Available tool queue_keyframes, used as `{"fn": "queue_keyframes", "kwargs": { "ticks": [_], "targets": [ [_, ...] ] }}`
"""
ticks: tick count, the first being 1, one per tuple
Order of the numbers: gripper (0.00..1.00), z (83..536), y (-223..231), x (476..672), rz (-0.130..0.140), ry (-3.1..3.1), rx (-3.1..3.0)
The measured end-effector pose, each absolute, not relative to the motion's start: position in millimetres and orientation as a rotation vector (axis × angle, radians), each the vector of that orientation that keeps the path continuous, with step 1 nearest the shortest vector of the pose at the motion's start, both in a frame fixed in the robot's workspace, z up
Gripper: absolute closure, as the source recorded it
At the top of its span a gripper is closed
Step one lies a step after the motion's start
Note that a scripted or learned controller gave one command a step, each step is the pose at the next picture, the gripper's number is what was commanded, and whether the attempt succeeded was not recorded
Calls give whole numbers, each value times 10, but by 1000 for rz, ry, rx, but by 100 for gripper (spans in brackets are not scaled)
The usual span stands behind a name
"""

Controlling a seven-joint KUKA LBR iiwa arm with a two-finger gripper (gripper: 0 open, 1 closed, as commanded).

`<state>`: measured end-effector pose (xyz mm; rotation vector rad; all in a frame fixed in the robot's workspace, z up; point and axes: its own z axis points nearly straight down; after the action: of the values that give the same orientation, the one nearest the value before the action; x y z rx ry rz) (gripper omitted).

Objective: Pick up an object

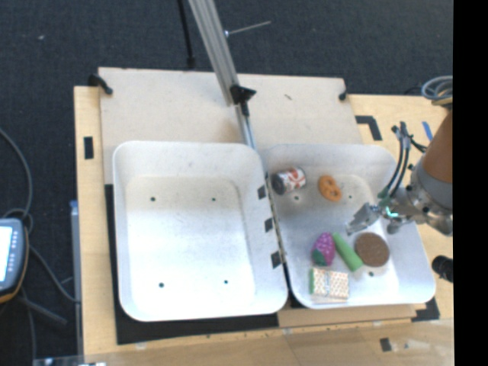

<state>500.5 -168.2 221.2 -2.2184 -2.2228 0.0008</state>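
Brown disc (372, 248) at gripper's (364, 218) five o'clock, touching green stick (348, 252); jaw spread unclear, nothing held; descent could nudge both.

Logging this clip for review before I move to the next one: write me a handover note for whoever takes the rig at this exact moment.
Gripper: over the right bin, above its right half, nothing visible between its fingers; open or shut cannot be told.
Things, all lying in the right bin: small can at upper left, orange ring-shaped piece beside it, purple grape-like toy, green stick, brown disc just below the gripper, patterned packet at the front.
Left bin sits alongside.
Done: arm positioned over the objects.
Left: grasp and lift one; the brown disc is nearest.
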Motion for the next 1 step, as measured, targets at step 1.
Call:
{"fn": "queue_keyframes", "kwargs": {
  "ticks": [1],
  "targets": [
    [0,2232,-1683,5014,-3,-2223,-2223]
  ]
}}
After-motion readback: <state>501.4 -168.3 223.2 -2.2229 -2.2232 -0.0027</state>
